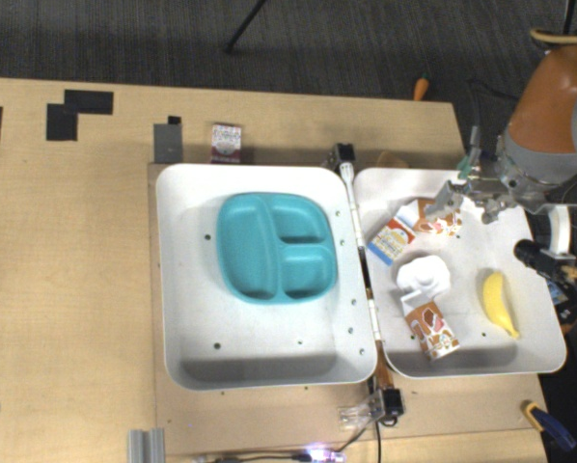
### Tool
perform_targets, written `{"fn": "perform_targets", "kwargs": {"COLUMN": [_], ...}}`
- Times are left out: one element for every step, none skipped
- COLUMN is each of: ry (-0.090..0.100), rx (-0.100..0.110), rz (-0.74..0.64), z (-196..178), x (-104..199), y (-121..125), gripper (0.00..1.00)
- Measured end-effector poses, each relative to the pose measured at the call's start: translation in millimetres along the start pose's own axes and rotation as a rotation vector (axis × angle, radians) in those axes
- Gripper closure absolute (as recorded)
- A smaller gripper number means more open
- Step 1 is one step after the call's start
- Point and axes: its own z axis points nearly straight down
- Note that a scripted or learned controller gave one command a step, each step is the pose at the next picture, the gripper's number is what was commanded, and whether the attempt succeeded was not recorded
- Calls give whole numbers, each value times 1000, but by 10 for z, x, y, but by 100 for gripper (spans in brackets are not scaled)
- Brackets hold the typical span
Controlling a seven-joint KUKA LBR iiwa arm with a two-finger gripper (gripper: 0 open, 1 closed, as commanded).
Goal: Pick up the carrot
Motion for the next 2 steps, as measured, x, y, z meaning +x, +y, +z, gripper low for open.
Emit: {"fn": "perform_targets", "kwargs": {"ry": [4, 3], "rx": [2, 7], "rz": [107, 387], "z": [46, 52], "x": [548, 1162], "y": [-292, -928], "gripper": [0, 0]}}
